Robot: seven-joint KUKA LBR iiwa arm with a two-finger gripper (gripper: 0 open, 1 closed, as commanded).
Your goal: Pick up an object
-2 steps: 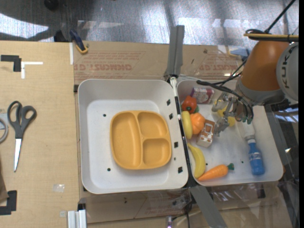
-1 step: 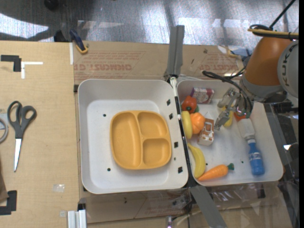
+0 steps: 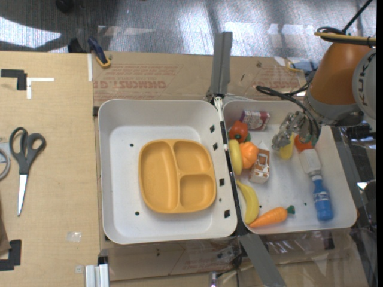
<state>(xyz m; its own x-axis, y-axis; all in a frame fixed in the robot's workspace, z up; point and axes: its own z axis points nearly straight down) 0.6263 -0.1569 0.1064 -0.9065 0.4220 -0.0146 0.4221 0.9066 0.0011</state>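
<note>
Gripper hangs over the right bin, jaw state hard to tell from here, right beside a small yellow toy and a white bottle, carrot lying near

It was a robot lab: the grey arm reached over two white bins of toy food on a cardboard-covered bench, scissors far left of the claw.
</note>
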